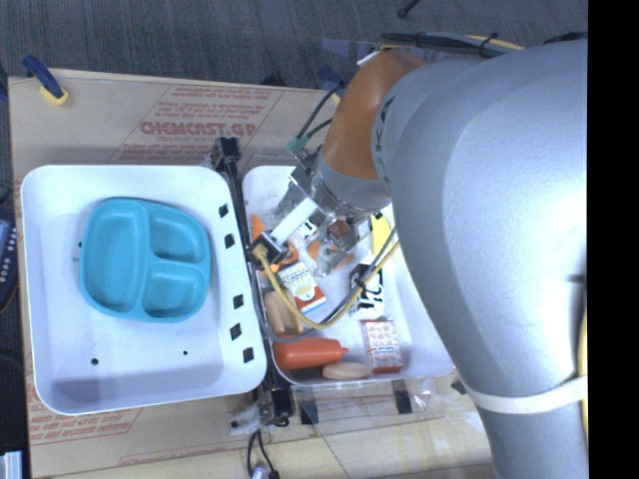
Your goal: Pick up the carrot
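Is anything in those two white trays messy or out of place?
Nothing looks spilled or broken. The right bin is simply crowded: a red-orange sausage-like piece, a small red-and-white packet and other toy foods lie jumbled under the arm, some overlapping. The left bin is tidy, with a blue divided plate lying flat.

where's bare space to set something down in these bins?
Left bin: bare white floor all around the blue tray, widest along the near wall below it. The tray's own compartments are bare too. Right bin: crowded, with the gripper low over toy food, a red sausage and a small carton.
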Robot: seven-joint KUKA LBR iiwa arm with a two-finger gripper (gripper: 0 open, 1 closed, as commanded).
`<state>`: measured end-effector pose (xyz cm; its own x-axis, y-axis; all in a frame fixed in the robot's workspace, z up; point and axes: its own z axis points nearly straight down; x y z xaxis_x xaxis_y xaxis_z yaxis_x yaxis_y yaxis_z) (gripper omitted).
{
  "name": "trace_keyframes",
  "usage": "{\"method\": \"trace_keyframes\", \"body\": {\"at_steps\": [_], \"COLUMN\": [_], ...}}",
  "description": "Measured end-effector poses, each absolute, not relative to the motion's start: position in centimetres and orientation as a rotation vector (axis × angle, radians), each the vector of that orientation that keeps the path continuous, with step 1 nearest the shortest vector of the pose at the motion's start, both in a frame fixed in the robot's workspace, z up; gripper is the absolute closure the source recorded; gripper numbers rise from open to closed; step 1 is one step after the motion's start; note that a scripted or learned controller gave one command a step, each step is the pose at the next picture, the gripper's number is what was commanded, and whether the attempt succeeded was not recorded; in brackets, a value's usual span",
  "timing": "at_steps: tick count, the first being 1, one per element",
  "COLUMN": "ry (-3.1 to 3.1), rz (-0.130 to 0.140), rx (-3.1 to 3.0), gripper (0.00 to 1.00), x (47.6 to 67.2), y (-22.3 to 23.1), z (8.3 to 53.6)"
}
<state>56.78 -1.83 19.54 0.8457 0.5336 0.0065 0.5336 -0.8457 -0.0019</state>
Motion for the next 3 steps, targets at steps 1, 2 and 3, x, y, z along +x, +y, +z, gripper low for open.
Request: {"method": "trace_keyframes", "body": {"at_steps": [1, 2, 3], "ry": [-0.375, -0.343, -0.331], "rz": [0.004, 0.004, 0.009], "rx": [-3.117, -3.122, -3.123], "gripper": [0.0, 0.0, 0.0], "x": [58.3, 58.4, 56.2], "y": [-3.7, -4.2, -2.9], "z": [19.1, 19.1, 19.0]}}
